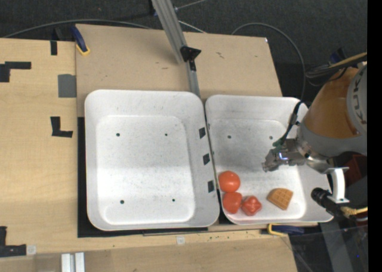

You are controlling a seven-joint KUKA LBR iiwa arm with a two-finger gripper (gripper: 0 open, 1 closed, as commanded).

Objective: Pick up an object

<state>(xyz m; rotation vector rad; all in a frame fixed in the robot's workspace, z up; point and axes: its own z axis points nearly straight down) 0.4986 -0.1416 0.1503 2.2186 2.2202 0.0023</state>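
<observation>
The right bin (250, 116) holds three things near its front edge. A round red-orange fruit (229, 181) lies by the divider, a second red one (232, 201) sits just in front of it, and a lumpy red piece (252, 206) touches that second one. A tan waffle-like piece (280, 198) lies to their right. My gripper (273, 161) hangs over the right part of this bin, above and behind the tan piece, with nothing visible between its fingers.
The left bin (143, 157) sits beside the right one, split off by a raised rim with dark clips (206, 158). A grey metal pole (170, 17) slants in from the top. The wooden bench (36, 145) extends left. Cables run at the back right.
</observation>
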